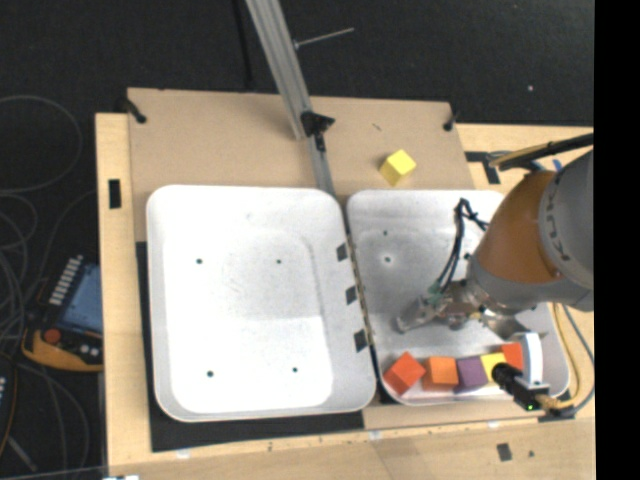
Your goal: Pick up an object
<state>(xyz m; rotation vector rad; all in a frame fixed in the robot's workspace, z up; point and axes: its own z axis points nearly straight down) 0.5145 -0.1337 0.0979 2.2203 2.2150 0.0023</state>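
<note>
Tool [420, 313] hangs low inside the right bin [400, 228], just above the row of blocks along its near wall, and whether it is spread or pressed together I cannot tell from this slanted look. An orange block [405, 371], a second orange block [441, 371], a purple block [470, 371] and a yellow block [495, 367] sit touching one another there, while another yellow block [397, 166] lies apart on the tabletop [250, 138] behind the bins. Packed so tightly against the wall, the blocks could be shoved aside rather than gripped, or two could wedge together and slip free.
</note>
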